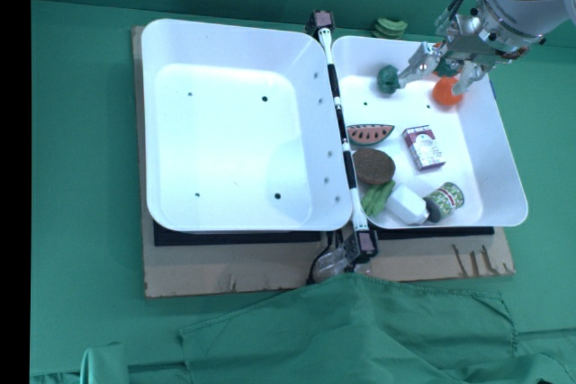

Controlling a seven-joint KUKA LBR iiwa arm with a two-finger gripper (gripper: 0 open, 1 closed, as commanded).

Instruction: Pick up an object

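Observation:
My gripper (pixel 436 84) hangs over the far part of the right bin (pixel 504 166), open, with its fingers spread wide. An orange round object (pixel 445 93) lies just under it, between the fingertips, resting against the bin floor. A dark green broccoli piece (pixel 388 78) sits next to the left fingertip. Further forward in the same bin lie a watermelon slice (pixel 370 135), a red box (pixel 423 147), a brown round patty (pixel 373 166), a green pod (pixel 378 196), a white bottle (pixel 407 204) and a green can (pixel 445 197).
The left bin (pixel 180 49) stands beside the right one, split from it by a black-and-white rail (pixel 337 117). A small green object (pixel 391 28) lies on the bench behind the right bin. Green cloth (pixel 360 333) covers the front.

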